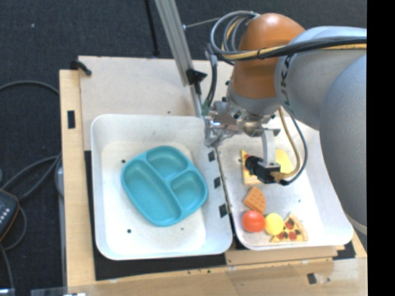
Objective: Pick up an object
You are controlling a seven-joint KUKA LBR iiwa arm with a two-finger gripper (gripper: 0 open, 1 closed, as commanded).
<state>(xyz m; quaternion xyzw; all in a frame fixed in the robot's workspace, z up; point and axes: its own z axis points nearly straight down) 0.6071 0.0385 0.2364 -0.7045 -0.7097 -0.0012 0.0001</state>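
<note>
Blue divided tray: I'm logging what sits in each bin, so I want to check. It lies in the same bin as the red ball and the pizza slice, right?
Not quite. The camera view shows the blue divided tray in the bin on the view's left, while the red ball and the pizza slice lie in the bin on the view's right.

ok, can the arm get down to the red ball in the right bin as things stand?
Probably yes. The red ball lies uncovered near the front edge of the right bin, and the arm hangs over that bin's back. The yellow ball right beside it may crowd a grasp.
</note>
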